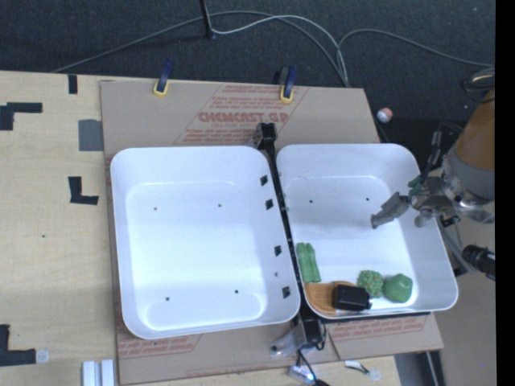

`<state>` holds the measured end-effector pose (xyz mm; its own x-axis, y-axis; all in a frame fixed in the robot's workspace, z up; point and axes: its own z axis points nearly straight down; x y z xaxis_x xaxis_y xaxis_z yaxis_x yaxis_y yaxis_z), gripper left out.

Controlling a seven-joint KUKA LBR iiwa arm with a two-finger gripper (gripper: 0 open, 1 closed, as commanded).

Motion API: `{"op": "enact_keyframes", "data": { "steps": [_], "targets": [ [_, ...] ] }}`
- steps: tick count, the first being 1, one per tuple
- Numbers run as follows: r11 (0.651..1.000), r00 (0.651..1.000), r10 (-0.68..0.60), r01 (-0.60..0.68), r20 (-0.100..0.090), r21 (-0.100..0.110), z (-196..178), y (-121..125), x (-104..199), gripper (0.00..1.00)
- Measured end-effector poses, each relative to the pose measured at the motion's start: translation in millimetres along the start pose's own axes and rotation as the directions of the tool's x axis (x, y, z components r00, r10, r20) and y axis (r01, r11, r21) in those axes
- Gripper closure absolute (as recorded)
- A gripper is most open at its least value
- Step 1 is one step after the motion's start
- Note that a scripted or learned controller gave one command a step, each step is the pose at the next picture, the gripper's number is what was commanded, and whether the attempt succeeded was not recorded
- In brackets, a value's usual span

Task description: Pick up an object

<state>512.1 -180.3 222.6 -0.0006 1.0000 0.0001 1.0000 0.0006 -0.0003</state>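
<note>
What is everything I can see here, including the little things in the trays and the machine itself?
left bin: one, white, left half of the bench
right bin: one, white, beside it on the right
green stick: one, green, right bin, near the divider
wooden piece: one, tan, right bin's near edge
black block: one, black, lying on the wooden piece
bumpy green lump: one, green, right of the black block
smooth green lump: one, green, near right corner
clamps: two, blue and yellow, cardboard's far edge
arm: one, grey and orange, right side
hand: one, grey, over the right bin
</note>
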Motion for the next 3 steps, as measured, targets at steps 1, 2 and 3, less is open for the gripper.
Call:
{"op": "enact_keyframes", "data": {
  "steps": [1,2,3],
  "targets": [
    [1.000,1.000,-0.008,0.008,-0.002,-0.001,-36,62,130,0.00],
    [1.000,1.000,-0.007,0.007,-0.002,-0.003,-78,32,222,0.00],
    [1.000,1.000,-0.005,0.005,-0.001,0.000,-76,-24,270,0.00]
  ]
}}
